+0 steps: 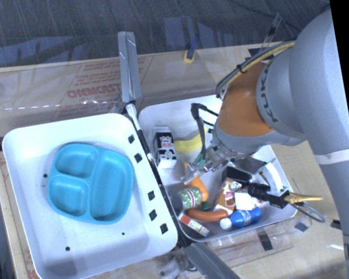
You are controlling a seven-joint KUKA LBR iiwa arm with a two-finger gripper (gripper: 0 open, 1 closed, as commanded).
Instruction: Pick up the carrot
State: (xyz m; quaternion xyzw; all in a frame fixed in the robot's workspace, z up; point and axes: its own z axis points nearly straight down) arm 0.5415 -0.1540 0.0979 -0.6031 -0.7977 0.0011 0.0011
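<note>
From the overhead camera, the grey arm (301, 100) reaches in from the right and bends down over the right bin (157, 115), so its wrist covers much of that bin's middle. The gripper (206, 161) hangs low among the clutter there; whether its fingers are spread or closed I cannot tell, and nothing can be seen held between them.

The carrot (198, 187), a small orange piece, lies near the bin's centre, just beside the gripper and above a green can (192, 198). It is crowded: a sausage (208, 215) lies toward the bin's near edge and a blue-and-white bottle (242, 218) toward its near right corner. This packing probably explains the steep approach from above.

The left bin (30, 194) carries a blue divided tray (90, 182) in its middle, well apart from the work.
</note>
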